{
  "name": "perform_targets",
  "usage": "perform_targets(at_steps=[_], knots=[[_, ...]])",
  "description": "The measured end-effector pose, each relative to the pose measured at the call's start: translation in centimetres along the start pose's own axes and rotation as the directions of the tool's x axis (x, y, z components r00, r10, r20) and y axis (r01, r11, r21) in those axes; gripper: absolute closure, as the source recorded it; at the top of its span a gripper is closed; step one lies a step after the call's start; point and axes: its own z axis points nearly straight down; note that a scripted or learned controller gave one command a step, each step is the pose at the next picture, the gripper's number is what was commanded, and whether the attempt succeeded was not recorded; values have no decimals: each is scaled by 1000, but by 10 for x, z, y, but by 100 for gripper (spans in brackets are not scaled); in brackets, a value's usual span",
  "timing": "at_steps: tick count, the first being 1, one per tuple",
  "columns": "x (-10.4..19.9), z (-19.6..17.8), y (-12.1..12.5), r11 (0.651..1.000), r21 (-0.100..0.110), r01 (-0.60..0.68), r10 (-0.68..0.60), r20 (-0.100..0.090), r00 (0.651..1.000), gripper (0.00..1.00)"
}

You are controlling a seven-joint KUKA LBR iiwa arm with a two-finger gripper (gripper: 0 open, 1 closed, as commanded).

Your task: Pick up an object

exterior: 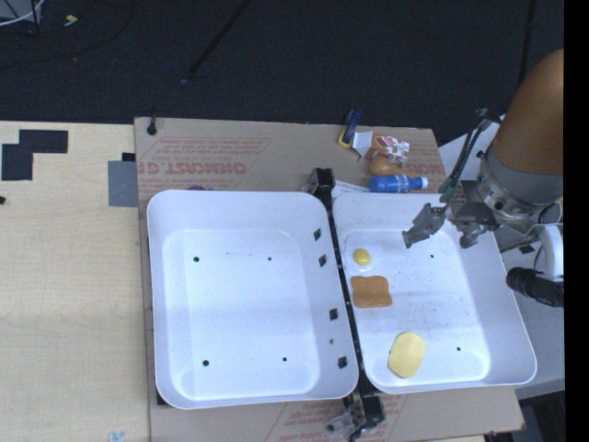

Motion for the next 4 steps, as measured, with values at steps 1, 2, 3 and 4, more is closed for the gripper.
perform_targets(at_steps=[1,2,3,4], knots=[[22,-265,-7,1000,-19,2,-2,3,1000,0],[23,-265,-6,1000,1,5,-5,1,1000,100],[147,-150,-40,1000,13,11,-11,-2,1000,100],[13,-150,-64,1000,-1,-14,14,4,1000,100]])
